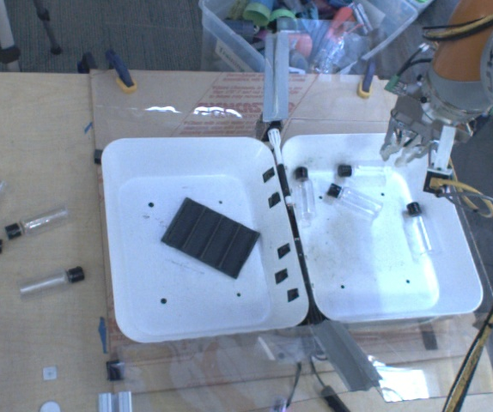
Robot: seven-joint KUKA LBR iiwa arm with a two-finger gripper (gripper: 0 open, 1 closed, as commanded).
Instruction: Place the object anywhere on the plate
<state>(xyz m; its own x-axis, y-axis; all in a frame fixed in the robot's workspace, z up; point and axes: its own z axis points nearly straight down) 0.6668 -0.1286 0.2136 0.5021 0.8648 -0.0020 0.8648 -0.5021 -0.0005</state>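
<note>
Looking from the near edge of the bench outward: two white bins sit side by side. The left bin (126, 316) holds a dark ribbed plate (209, 237), lying flat and slightly turned. The right bin (453, 290) holds several clear vials with black caps; one vial (417, 227) lies near its right wall, another vial (356, 198) further back, a third (303, 194) by the divider. My claw (410, 148) hangs above the right bin's far rim, carrying nothing; whether it is spread I cannot tell. I judge the step is picking. I should drop squarely over one vial's middle, straddle it across its width, then carry it left.
</note>
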